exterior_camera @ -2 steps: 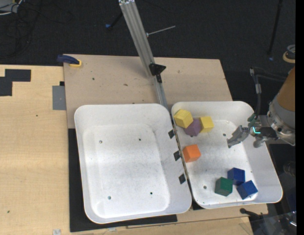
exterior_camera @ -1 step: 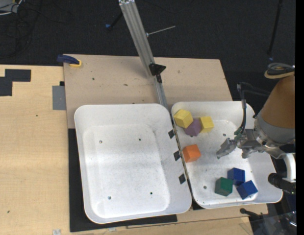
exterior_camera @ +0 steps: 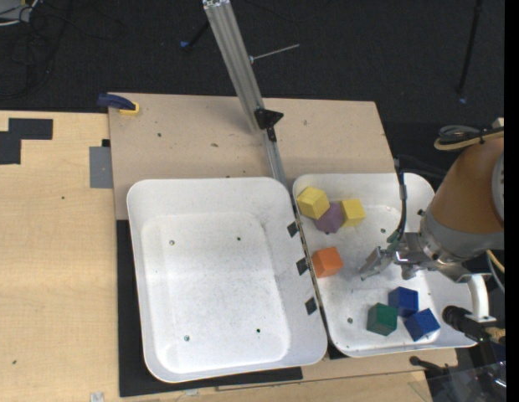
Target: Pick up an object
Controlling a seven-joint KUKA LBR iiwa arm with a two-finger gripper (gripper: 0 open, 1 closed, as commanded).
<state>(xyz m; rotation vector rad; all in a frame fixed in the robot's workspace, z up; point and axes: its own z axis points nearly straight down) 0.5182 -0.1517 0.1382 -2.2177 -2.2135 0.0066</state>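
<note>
Much of the arm is cut off by the right edge of the camera view; what shows is an orange band and grey wrist leaning in over the right bin [exterior_camera: 414, 187]. The gripper [exterior_camera: 375, 266] hangs low above that bin's floor, small and partly blurred against the white. Its two thin fingers appear spread a little apart, though at this size that is hard to be sure of, and nothing sits between them. A dark cable runs down along the wrist and hides a strip of the bin's far wall.

The right bin holds all the blocks. Near its far left corner a yellow cube [exterior_camera: 312, 202] touches a purple block [exterior_camera: 331, 218], which is partly hidden by it and by a smaller yellow cube [exterior_camera: 353, 211] on its other side. An orange cube [exterior_camera: 327, 262] lies near the left wall, just beside the gripper's fingertips but apart from them. Toward the near edge a green cube [exterior_camera: 382, 319] sits beside two blue cubes [exterior_camera: 403, 300], [exterior_camera: 421, 323] that touch each other.

The left bin [exterior_camera: 146, 195] shows a bare speckled floor. A slanted aluminium rail [exterior_camera: 236, 57] rises from between the bins.
</note>
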